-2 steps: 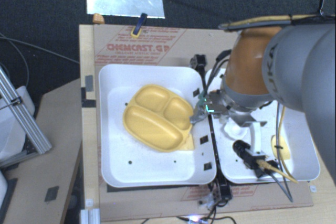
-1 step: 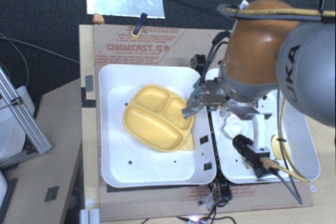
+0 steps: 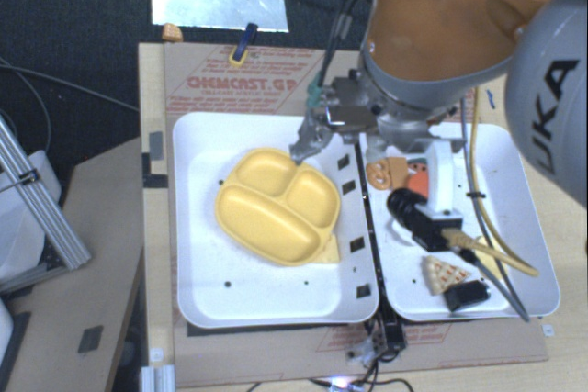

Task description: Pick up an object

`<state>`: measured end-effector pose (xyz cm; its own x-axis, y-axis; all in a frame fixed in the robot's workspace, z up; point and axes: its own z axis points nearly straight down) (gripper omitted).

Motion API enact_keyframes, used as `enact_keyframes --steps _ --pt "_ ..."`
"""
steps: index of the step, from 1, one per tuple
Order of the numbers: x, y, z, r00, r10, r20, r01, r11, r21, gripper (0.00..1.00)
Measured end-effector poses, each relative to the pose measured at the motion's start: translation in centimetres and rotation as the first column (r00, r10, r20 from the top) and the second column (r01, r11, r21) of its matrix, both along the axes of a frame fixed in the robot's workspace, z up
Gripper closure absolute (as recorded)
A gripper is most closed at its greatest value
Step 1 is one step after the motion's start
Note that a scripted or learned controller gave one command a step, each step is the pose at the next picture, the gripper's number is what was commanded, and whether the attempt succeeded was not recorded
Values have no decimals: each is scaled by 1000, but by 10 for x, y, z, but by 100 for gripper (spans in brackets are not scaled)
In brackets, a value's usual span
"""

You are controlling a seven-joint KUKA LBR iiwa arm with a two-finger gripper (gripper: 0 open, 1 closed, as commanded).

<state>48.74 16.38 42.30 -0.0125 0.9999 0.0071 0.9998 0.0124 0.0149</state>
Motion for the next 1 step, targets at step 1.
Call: enact_keyframes --steps 1 --pt "0 -7 -4 1000 -8 -12 8 1000 -6 0"
